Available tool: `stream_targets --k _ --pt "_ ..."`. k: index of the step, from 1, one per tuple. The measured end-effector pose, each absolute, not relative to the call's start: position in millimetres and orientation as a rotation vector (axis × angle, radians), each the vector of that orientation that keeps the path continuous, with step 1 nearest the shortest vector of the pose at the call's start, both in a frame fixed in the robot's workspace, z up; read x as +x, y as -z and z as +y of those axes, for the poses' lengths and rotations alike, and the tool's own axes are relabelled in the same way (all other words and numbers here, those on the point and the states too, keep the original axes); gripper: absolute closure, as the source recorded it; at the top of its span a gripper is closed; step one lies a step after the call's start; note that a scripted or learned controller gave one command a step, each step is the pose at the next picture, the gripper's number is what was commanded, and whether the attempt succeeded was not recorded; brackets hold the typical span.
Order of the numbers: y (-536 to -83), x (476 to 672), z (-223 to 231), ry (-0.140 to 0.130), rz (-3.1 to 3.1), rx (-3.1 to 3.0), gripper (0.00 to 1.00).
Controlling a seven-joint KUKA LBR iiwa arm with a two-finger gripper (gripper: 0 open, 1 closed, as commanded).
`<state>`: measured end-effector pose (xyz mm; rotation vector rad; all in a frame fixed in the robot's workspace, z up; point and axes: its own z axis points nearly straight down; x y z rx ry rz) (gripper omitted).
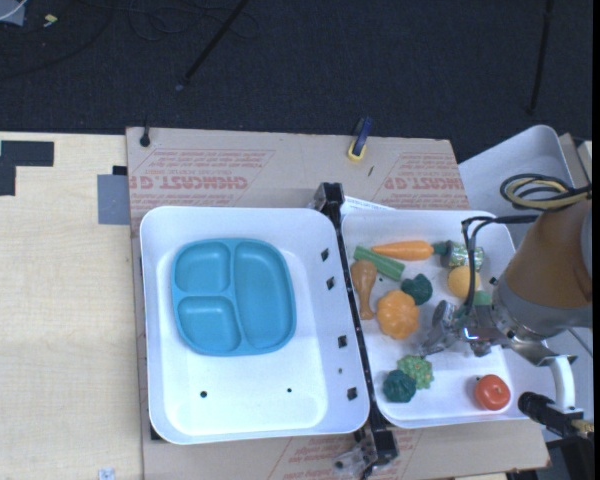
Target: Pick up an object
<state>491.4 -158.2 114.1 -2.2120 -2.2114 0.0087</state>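
The right bin (450, 415) holds several toy foods. Among them are an orange carrot (405, 251), a green stalk (378, 265), an orange pepper (398, 314), a yellow lemon (460, 281), a dark green piece (416, 289), a light green broccoli (415, 370) and a red tomato (492, 392). My gripper (442, 330) hangs low inside this bin, just right of the orange pepper and above the broccoli. The grey arm with its orange band (550, 268) reaches in from the right and hides the bin's right side.
The left bin (170, 388) holds a blue divided plate (233, 296). A black divider (345, 318) runs between the two bins. A yellow-green piece (464, 256) lies near the carrot's tip. A cable loops over the arm at the right.
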Motion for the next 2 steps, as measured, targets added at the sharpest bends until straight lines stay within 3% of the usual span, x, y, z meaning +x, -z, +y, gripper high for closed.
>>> stream_targets --k 1,2 --pt "-84.3 491.9 -157.2 -0.004 -2.218 -2.218 0.00" --pt "-92.6 492.2 -158.5 -0.006 -2.208 -2.219 1.00"
